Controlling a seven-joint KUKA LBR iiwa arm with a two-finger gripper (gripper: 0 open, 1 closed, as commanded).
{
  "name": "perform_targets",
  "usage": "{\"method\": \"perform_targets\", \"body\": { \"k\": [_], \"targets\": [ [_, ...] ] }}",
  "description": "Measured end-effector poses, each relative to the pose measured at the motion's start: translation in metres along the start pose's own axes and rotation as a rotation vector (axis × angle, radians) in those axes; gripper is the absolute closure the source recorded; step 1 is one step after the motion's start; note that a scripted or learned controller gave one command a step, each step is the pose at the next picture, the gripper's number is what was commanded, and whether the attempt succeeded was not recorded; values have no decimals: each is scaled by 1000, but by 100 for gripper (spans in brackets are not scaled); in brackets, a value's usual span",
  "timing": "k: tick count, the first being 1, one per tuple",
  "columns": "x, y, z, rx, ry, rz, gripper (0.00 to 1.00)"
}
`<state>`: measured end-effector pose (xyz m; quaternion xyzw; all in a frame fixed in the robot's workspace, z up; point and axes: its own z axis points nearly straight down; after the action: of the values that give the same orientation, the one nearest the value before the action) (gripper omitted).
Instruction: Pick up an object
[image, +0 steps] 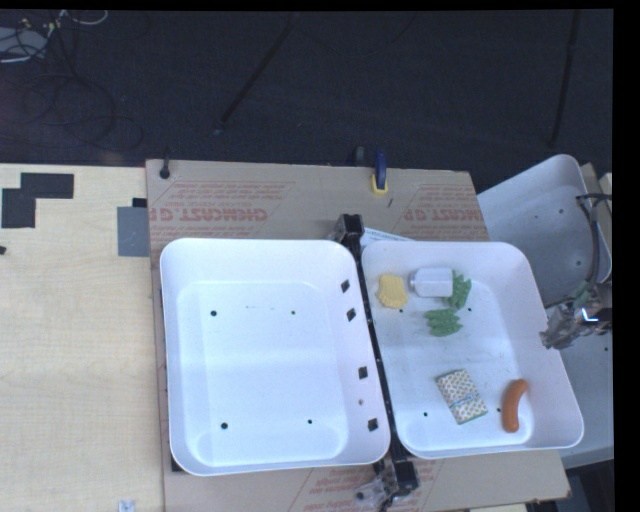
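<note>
1 orange sausage (514, 405), 1 patterned packet (461, 395) nearest; 1 yellow piece (393, 291), 1 white block (433, 282), 2 green sprigs (443, 321); jaws (566, 327) state unclear.

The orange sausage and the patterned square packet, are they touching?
Apart. The camera view shows bare white bin floor between the orange sausage and the patterned square packet.

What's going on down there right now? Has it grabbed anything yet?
Nothing grabbed yet. Gripper off the right bin's right rim. Sausage, patterned packet, yellow piece, white block, green sprigs all lying loose. Nothing blocking.
</note>
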<state>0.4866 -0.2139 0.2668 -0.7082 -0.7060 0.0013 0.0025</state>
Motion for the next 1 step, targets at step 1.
{"method": "perform_targets", "body": {
  "k": [1],
  "targets": [
    [-1,3,-9,-1,0,-2,100]
  ]
}}
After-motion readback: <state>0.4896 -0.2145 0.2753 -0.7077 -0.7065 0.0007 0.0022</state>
